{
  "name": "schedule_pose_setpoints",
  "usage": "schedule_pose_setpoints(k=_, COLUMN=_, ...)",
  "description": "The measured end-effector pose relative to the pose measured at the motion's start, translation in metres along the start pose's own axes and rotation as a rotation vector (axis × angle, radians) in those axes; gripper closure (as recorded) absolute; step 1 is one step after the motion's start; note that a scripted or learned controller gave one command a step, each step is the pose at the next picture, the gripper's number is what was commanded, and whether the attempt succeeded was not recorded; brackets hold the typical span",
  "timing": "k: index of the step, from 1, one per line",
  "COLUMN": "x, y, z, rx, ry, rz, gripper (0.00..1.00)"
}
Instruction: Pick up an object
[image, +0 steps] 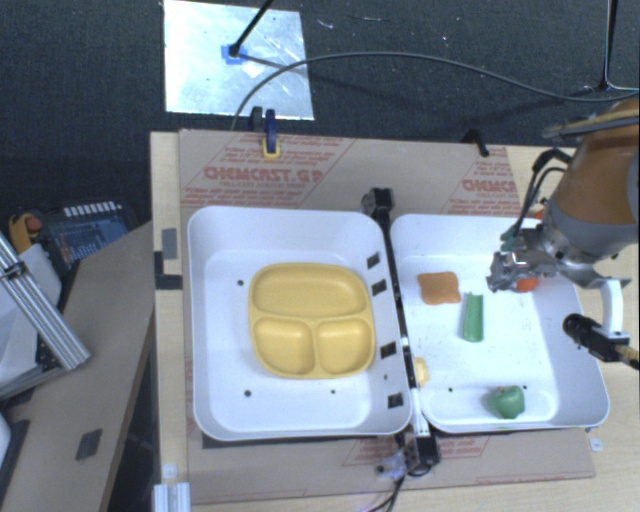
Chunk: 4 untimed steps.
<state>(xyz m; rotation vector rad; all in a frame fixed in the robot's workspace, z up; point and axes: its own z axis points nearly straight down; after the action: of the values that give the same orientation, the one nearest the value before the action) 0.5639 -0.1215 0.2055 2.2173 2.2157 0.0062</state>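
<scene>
Bins sit side by side on the bench: the left bin (215, 330) carries a yellow divided tray (305, 320), and the right bin (570, 400) holds the loose pieces. In that right bin an orange block (439, 288) lies toward the far left, a green stick (472, 316) just to its right and nearer, a green rounded piece (506, 402) near the front wall, and a small yellow piece (421, 373) tucked against the divider between the bins.

The arm comes in from the right with the gripper (512, 268) low over the far right part of the right bin, a small red-orange thing (526, 283) right beside it. By my reading this is the reach-and-close step, with that red-orange thing the likely target. The next move would call for a firm close and a straight lift clear of the bin floor.

Whether the claw is open or closed cannot be told, nor whether it has hold of anything: the metal wrist parts blur together there. The red-orange thing is partly covered, so its shape stays unclear.
</scene>
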Motion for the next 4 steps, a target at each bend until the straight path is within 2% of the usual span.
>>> schedule_pose_setpoints(k=1, x=0.0, y=0.002, z=-0.027, rx=0.003, ry=0.001, rz=-0.004, gripper=1.0)
schedule_pose_setpoints(k=2, x=0.049, y=0.013, z=-0.031, rx=0.005, ry=0.003, rz=-0.01, gripper=1.0)
schedule_pose_setpoints(k=3, x=0.103, y=0.006, z=-0.035, rx=0.007, ry=0.004, rz=-0.011, gripper=1.0)
schedule_pose_setpoints(k=4, x=0.167, y=0.01, z=-0.034, rx=0.006, ry=0.005, rz=-0.012, gripper=1.0)
